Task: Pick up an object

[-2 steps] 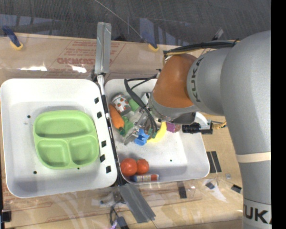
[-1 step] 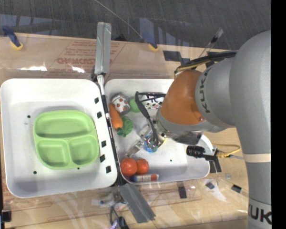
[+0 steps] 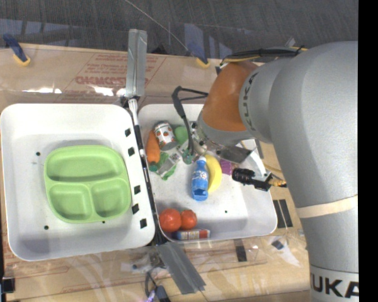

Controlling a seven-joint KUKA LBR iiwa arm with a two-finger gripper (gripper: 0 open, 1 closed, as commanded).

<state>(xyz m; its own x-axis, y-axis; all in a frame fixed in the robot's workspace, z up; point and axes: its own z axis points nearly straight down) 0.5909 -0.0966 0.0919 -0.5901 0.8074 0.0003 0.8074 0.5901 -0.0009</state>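
A blue bottle [image 3: 200, 180] lies in the right bin [image 3: 259, 219] against a yellow banana [image 3: 214, 172], with nothing lifted yet, so the whole pick seems left to do. The gripper [image 3: 198, 145] hangs low over the bin's crowded middle, hidden under the wrist, its state unclear. Nearby lie a carrot [image 3: 152, 148], a can [image 3: 164, 135], two tomatoes [image 3: 177, 219]; the left bin [image 3: 16, 187] holds a green tray [image 3: 87, 182].

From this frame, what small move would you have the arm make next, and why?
Probably a short straight descent. The gripper sits low in the right bin, over the cluster by the small can and green ball, just above the blue bottle and banana. Nothing shows between its fingers, so no object looks picked yet.
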